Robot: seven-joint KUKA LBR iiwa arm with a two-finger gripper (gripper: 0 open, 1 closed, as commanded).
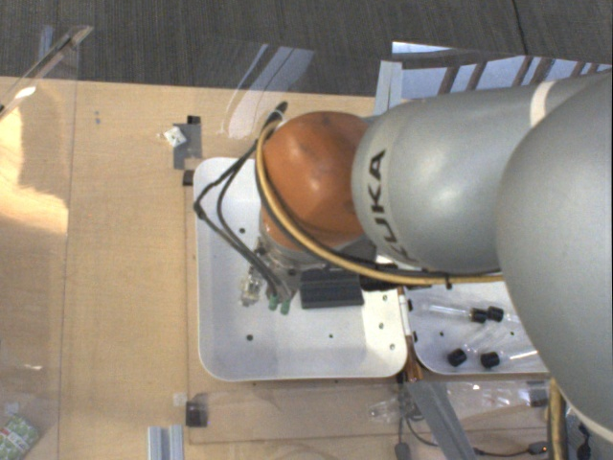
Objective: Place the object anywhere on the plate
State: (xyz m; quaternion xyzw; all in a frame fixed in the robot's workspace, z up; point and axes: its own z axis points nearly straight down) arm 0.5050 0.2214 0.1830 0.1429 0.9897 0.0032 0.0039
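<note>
We see the KUKA arm reaching in from the right, its orange band hanging over the left bin. Below the band the tool hangs above the bin's middle, w/ green tips pointing down toward the bin floor. Tool state: can't tell from this angle. Nothing visible between its tips. No plate or task object that we can pick out; the arm covers much of the bin, so its place rel. to the tool can't be told. A black block sits just right of the tool. Black and yellow cables loop along the wrist's left side. In the right bin, near its front left corner, lie small black pieces and a clear thin item.
</note>
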